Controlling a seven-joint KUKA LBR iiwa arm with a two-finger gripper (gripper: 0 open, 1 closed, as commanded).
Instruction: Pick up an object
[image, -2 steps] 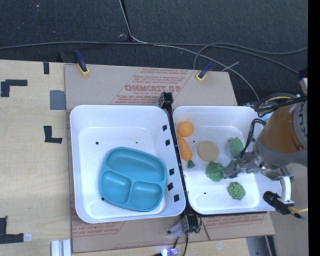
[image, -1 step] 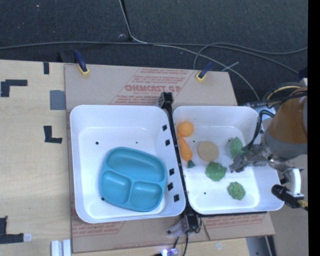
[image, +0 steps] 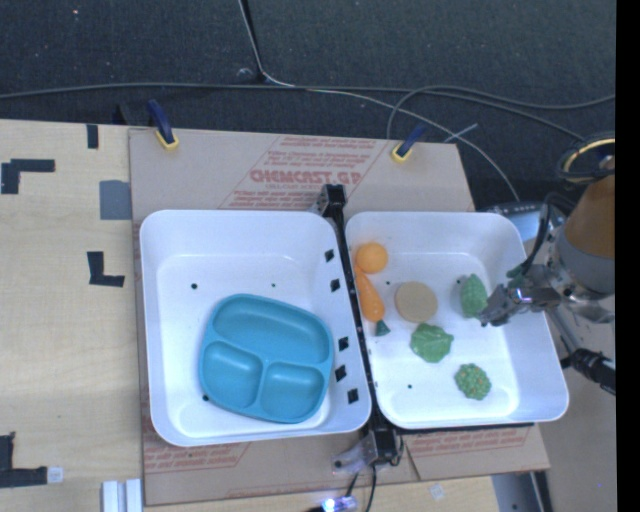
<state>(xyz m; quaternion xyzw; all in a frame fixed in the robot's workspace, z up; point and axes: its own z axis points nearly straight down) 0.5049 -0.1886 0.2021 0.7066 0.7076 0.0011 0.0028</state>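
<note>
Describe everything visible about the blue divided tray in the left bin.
The blue divided tray is a light-blue, rounded-corner plate that looks like smooth plastic, moulded into three compartments: one long section along its upper side and two smaller ones below. It lies flat, right side up, turned slightly askew to the bin's walls, on the floor of the left shallow white bin, towards the bin's lower right part. Its compartments hold nothing. Only the bin floor touches it.

Your left bin (image: 160, 300) holds a divided tray (image: 266, 358). Your right bin (image: 500, 235) holds seven small items, clustered from the shared divider (image: 350, 310) toward its right wall, where the gripper (image: 497, 306) hangs.
</note>
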